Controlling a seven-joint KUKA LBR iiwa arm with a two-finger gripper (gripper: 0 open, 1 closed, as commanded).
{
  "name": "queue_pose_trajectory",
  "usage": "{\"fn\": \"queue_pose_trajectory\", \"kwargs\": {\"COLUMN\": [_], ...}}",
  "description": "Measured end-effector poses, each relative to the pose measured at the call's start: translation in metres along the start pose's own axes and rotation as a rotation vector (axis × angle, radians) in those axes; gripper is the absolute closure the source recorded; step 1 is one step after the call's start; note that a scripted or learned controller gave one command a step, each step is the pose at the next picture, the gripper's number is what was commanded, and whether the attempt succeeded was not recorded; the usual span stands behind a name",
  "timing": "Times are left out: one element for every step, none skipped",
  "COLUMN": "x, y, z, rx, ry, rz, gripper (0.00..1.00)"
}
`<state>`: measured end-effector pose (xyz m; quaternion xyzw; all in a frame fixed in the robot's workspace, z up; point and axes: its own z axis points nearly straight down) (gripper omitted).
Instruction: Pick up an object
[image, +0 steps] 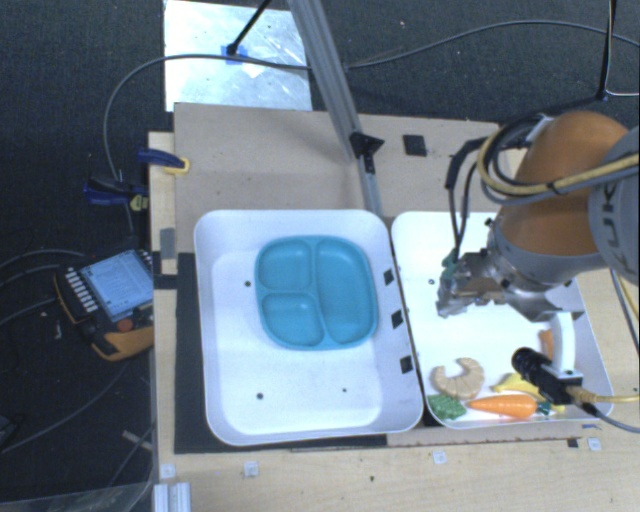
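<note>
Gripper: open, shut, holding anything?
Gripper: cannot be told; it sits over the right bin, above the toy food, with nothing visibly held.

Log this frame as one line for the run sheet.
arm: over right bin | hand: nothing seen held | toys: croissant, carrot at near edge | left bin: blue divided plate

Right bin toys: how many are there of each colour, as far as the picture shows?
Tan: 1, a croissant-like piece
Green: 1, a leafy piece
Orange: 1, a carrot
Yellow: 1, partly hidden piece
Total: 4 toys clearly showing in the right bin; the arm may hide more.
</note>
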<state>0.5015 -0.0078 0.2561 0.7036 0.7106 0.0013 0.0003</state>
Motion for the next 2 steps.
{"fn": "queue_pose_trajectory", "kwargs": {"x": [0.05,0.1], "y": [-0.003,-0.004], "z": [0.016,0.031], "rx": [0.002,0.003], "ry": [0.0,0.0], "rz": [0.001,0.002], "gripper": [1.0,1.0]}}
